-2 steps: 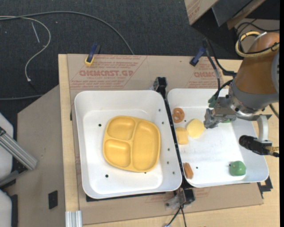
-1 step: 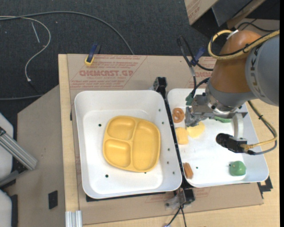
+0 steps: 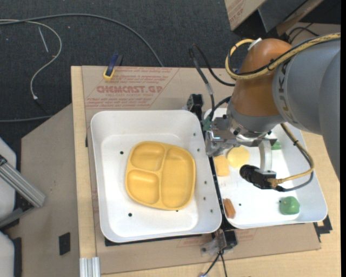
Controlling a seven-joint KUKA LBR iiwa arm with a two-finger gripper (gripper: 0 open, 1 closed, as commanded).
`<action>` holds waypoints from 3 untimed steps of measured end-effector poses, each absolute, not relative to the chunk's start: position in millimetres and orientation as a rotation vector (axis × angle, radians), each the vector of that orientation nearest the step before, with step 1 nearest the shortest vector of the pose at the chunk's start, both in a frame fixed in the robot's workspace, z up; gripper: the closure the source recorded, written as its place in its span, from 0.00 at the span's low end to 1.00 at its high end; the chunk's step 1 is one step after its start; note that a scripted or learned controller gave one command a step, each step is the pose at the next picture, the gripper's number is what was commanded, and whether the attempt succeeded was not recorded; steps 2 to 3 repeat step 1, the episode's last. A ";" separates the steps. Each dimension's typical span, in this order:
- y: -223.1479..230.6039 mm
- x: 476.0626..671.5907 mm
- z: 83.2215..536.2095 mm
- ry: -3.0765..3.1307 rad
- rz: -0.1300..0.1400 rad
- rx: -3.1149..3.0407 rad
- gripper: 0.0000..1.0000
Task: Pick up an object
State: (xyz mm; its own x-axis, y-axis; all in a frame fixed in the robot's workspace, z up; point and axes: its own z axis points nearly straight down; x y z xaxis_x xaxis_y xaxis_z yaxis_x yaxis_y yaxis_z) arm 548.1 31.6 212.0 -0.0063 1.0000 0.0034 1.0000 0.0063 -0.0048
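A yellow divided tray (image 3: 160,175) lies in the middle of the left white bin (image 3: 108,216). Both bins rest on a brown cardboard sheet (image 3: 135,89) printed with red lettering, which covers the bench. A blue clip (image 3: 112,65) sits at the sheet's far edge. White cables (image 3: 40,65) loop across the dark carpet (image 3: 32,21) beyond, and a cardboard box (image 3: 243,11) stands at the top right.
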 end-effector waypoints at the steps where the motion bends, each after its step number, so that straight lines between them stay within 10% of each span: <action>1: 80.5 556.5 232.5 -2.229 -0.006 -2.214 1.00; 3: 80.5 556.5 232.5 -2.229 -0.006 -2.214 1.00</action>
